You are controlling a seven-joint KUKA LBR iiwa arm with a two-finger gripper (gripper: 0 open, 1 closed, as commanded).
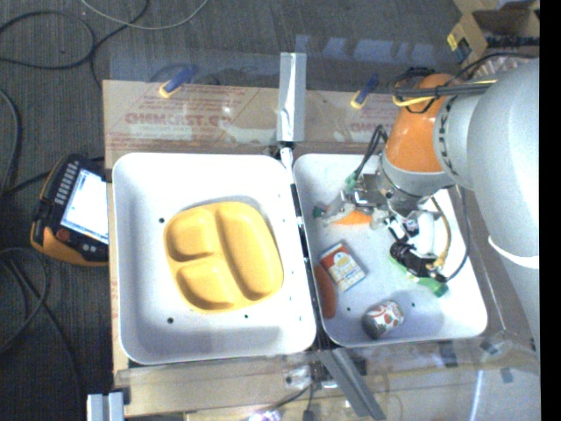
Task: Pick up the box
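Observation:
The box (pixel 343 267) is small and orange-red with a pale blue label. It lies flat in the right bin (pixel 465 318), left of the bin's middle. My gripper (pixel 361 202) hangs over the upper part of that bin, above and slightly right of the box and apart from it. Just under the gripper lies a small orange piece (pixel 353 220). Nothing of the box is between the gripper and the bin floor.
A dark red strip (pixel 326 295) lies along the right bin's left wall beside the box. A crumpled can (pixel 383 318) rests near the front and a green bit (pixel 436 286) to the right. A yellow divided tray (pixel 223 254) sits in the left bin (pixel 140 200).

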